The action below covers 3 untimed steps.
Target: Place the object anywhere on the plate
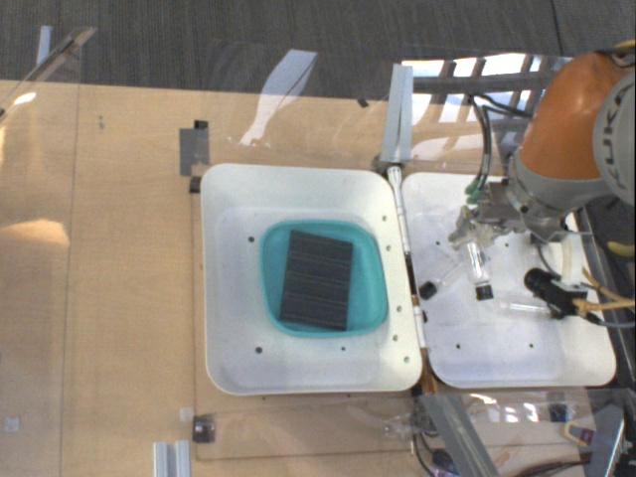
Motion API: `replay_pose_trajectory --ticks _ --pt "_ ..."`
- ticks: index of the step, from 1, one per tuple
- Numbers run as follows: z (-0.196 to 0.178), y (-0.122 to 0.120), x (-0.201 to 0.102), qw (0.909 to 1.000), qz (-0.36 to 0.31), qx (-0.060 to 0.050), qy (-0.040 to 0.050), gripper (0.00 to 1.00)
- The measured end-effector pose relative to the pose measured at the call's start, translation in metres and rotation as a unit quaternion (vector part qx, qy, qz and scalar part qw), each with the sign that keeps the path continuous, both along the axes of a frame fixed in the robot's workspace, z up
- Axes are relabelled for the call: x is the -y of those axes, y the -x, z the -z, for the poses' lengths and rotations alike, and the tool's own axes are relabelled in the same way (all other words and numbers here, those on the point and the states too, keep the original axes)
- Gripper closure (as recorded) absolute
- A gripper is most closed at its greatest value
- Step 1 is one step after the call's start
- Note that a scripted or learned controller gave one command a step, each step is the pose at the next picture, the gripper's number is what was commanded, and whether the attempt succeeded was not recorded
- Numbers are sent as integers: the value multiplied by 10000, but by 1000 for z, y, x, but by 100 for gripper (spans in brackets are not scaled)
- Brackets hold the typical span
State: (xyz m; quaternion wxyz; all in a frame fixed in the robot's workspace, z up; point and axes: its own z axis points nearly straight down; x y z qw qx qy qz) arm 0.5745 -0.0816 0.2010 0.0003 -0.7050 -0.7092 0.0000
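While the arm [581,117] is reaching in from the right, its gripper [476,266] is hanging over the right bin [517,361], one of two white bins sitting side by side on the worktop [99,266]. Two thin fingers are pointing down toward the bin floor with nothing visible between them; whether they are spread or closed is too small to tell. One small dark piece [427,290] is lying on the right bin's floor just left of the gripper, apart from it. One teal plate [273,256] is sitting in the middle of the left bin [229,366]. One dark ribbed block [318,280] is lying flat on the plate, filling most of its centre, well apart from the gripper.
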Motion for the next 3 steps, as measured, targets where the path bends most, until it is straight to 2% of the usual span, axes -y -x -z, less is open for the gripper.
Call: replay_pose_trajectory --ticks 1,2,3 --pt "19 49 -78 9997 -256 -8 1 100" --pt "18 -14 -157 9885 -1512 14 2 100" --pt "18 -14 -157 9886 -1507 15 1 0"
